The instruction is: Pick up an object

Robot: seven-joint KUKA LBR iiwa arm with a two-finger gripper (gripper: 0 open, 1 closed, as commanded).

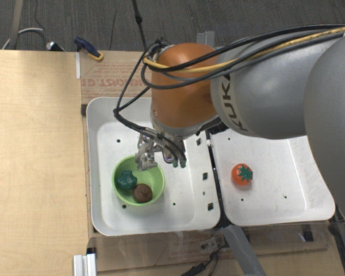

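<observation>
Where the desk's near edge meets the frame, a dark bracket (244,252) and loose cabling (198,266) are cut off and hard to read. Left bin (100,211): a green bowl (156,183) sits in its near half, holding a teal lumpy object (125,180) and, just beside it, a brown round object (142,193); the two look to be touching. What the teal piece is cannot be made out. Tool (146,160) hangs over the bowl's far rim, metal fingers pointing down, nothing seen between them; whether they are spread or clenched cannot be told, since the wrist blocks much of them. Right bin (310,211): a red-orange tomato-like toy (242,174) with a green top lies alone, well apart from the bowl. This bin's far and right parts are hidden under the grey arm (276,91). Orange band (181,85) of the arm covers the far wall between the bins. Black letters "KU" show on the grey casing; the rest runs out of sight. Black and yellow cables (247,45) loop over the band. Farther off, a cardboard sheet (112,73) bears reversed reddish print, unreadable. A blue-and-yellow clamp (88,48) lies at its far corner. Pale wood panel (34,154) on the left, dark carpet (218,4) beyond.
</observation>
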